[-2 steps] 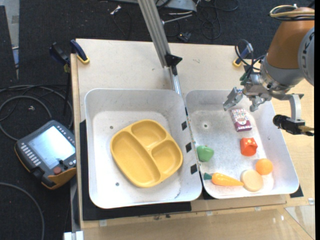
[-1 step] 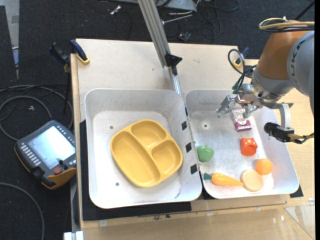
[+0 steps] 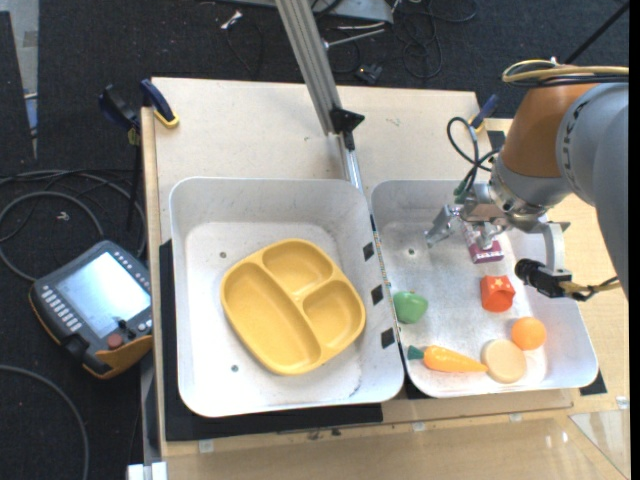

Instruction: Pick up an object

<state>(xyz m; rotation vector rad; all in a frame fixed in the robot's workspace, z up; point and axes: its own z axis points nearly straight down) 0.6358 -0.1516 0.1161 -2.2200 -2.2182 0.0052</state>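
Hand [image 3: 478,230] over right bin [image 3: 400,218], can't tell its state. Red block [image 3: 497,293] at its 5 o'clock, carrot [image 3: 452,360] at 6.

The right-hand bin [image 3: 395,218] holds a handful of small toy foods. A green piece [image 3: 409,306] sits near the bin's left wall. A carrot [image 3: 452,360] lies on its side along the front edge, tip pointing right, just beside a pale cream round piece [image 3: 504,360]. An orange ball [image 3: 528,333] touches that piece from behind. A red block [image 3: 497,293] stands further back, with a small purple item [image 3: 487,253] beyond it.
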